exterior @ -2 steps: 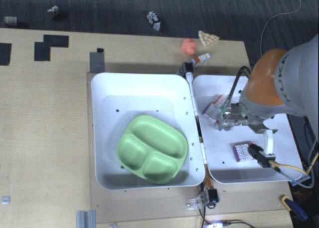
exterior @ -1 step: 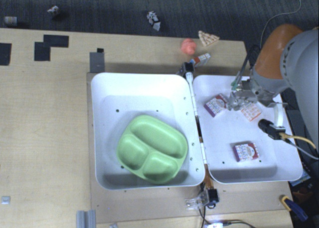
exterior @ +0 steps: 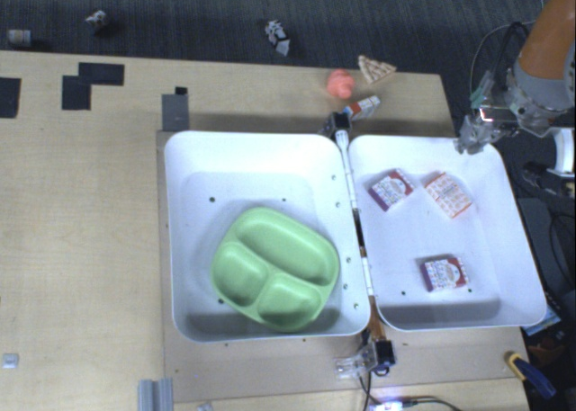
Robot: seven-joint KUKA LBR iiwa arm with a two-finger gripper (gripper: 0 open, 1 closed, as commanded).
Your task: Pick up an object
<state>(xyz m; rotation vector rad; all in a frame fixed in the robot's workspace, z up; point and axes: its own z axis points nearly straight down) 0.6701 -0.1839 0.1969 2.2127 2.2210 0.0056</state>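
Note:
The right bin (exterior: 504, 247) holds three small red-and-white packets: one (exterior: 391, 190) at the upper left, a paler one (exterior: 447, 194) beside it, and a third (exterior: 444, 273) lower down. A green divided plate (exterior: 274, 266) lies in the left bin (exterior: 193, 220). My gripper (exterior: 471, 138) hangs over the right bin's far right corner, above and to the right of the packets, with nothing seen in it. The arm's orange band (exterior: 549, 40) is at the right edge.
Behind the bins on the bench lie a pink ball (exterior: 340, 84), a pizza-slice toy (exterior: 375, 68) and a small tube (exterior: 363, 108). Cables (exterior: 540, 180) run along the right side. Small bits lie on the dark floor beyond the bench.

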